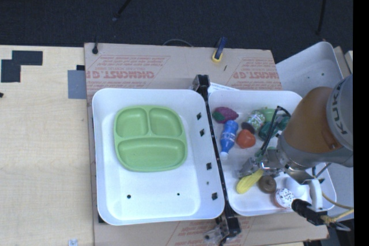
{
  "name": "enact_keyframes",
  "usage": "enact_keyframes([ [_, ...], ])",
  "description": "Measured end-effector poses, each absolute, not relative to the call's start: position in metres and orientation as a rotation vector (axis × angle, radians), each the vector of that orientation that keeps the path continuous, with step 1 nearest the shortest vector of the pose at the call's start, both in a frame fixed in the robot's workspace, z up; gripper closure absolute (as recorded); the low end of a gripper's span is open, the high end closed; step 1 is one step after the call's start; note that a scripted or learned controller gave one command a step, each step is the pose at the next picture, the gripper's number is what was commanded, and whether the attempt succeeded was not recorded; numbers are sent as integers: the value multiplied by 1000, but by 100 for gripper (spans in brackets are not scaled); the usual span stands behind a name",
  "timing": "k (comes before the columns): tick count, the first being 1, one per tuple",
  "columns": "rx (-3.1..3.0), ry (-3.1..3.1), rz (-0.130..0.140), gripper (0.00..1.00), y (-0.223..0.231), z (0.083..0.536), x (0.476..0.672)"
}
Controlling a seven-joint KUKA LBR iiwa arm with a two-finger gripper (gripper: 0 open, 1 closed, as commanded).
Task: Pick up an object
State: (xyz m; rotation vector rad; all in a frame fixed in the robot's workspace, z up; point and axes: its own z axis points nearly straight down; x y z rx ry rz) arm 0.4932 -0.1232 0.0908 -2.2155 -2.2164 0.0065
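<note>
In right bin [311, 207], pincer [252, 169] touching yellow object [249, 182]

You cannot read the gripper [258, 165]: its fingers blur into clutter; the arm [314, 124] hides part of the right bin [253, 211]; a green object [271, 119] sits half behind it, unidentifiable.
</note>
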Motion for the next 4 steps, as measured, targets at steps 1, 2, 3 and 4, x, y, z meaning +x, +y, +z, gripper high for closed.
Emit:
enact_keyframes([
  [1,-2222,-2214,2,0,-123,87,492],
  [2,-2231,-2206,2,100,-125,98,492],
  [3,-2220,-2221,0,100,-122,140,490],
  [4,-2223,-2223,-2,100,-122,199,483],
])
